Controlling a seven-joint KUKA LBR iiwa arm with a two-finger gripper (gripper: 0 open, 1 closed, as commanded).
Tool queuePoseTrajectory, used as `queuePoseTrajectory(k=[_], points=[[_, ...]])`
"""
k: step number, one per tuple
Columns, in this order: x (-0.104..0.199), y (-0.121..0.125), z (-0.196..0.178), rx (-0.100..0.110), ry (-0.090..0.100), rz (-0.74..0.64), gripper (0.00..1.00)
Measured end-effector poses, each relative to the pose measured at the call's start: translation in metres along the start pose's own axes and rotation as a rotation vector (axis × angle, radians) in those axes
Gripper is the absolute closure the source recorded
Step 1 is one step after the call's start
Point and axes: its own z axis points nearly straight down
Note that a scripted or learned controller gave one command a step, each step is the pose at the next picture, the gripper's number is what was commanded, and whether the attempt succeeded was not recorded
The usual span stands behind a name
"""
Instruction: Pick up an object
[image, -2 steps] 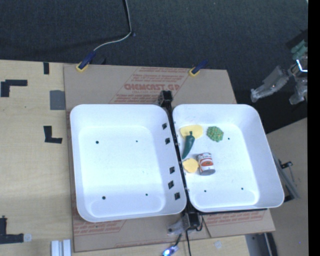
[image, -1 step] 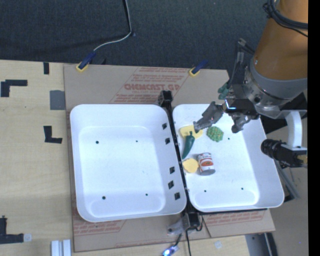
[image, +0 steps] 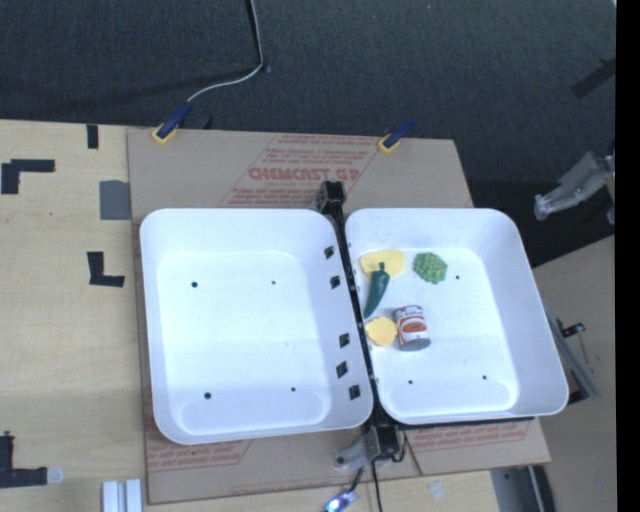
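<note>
Where the bench (image: 60, 330) comes nearest the camera, a brown cardboard sheet (image: 290, 170) lies on it and bears two shallow white bins pressed side by side. The left bin (image: 160, 400) shows a bare white floor with four small dark dots. The right bin (image: 500, 400) holds every loose thing, all gathered in its 9 o'clock half, close to the shared wall.

Nearest of these is a small can (image: 411, 327) with a red and white label, lying a little left of the bin's middle. Just beside it at its 9 o'clock is a flat yellow piece (image: 380, 332), touching or nearly touching it. Beyond that, a green chili pepper (image: 377, 289) lies lengthwise, its tip toward 6 o'clock and its stem toward 12. Its upper end rests on a second yellow piece (image: 392, 263). At that piece's 3 o'clock, just apart from it, sits a knobbly green lump (image: 430, 267) like a broccoli floret.

Small black clips (image: 345, 340) run along the seam between the bins, and a black bracket (image: 328, 195) sits at the seam's far end. Farther off, two blue and yellow clamps (image: 171, 122) grip the sheet's far edge, and a thin cable (image: 255, 50) trails over dark carpet (image: 450, 60).

At 3 o'clock of the scene, outside the right bin and well apart from everything in it, the grey gripper (image: 572, 192) hangs blurred. Whether its grip is released or clenched I cannot tell.
</note>
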Motion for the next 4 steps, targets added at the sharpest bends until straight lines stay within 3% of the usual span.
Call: queuePoseTrajectory(k=[1, 2, 3, 4], points=[[0.064, -0.006, 0.277, 0.03, 0.009, -0.014, 0.0], [0.129, 0.03, 0.229, 0.007, 0.008, -0.02, 0.0], [0.137, 0.066, 0.024, -0.009, 0.006, -0.015, 0.0], [0.197, 0.04, 0.208, 0.029, 0.004, -0.016, 0.0]])
